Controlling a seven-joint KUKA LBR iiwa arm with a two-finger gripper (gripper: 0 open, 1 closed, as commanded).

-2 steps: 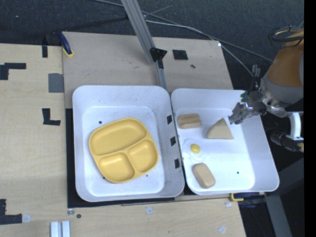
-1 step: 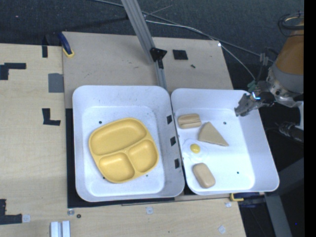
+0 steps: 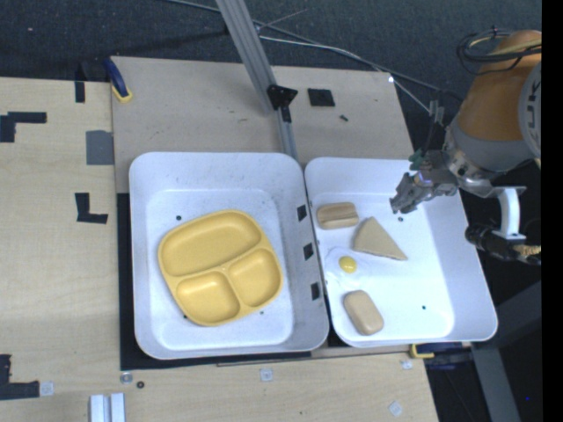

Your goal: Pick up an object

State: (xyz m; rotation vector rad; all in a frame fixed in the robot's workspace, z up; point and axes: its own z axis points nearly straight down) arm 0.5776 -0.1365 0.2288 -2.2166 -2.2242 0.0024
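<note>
Gripper (image 3: 406, 199) of the grey and orange arm (image 3: 497, 112) hangs over the right bin (image 3: 457, 315), near its far right corner, and it points down and to the left. Its dark fingers are small and blurred, so I cannot tell if they are apart or together, and I see nothing between them.

Four things lie in the right bin, all toward its left side. A tan rounded block (image 3: 337, 214) lies near the far left corner. Just beside it, closer to the middle, lies a tan wedge (image 3: 379, 239) with its tip toward the gripper, and it is apart from the gripper. A small yellow piece (image 3: 347, 265) sits by the left edge, below the block. A tan oval piece (image 3: 362, 311) lies near the near left corner.

In the left bin (image 3: 149, 192) lies a yellow divided plate (image 3: 220, 266) with three compartments, about in the middle of the bin.
</note>
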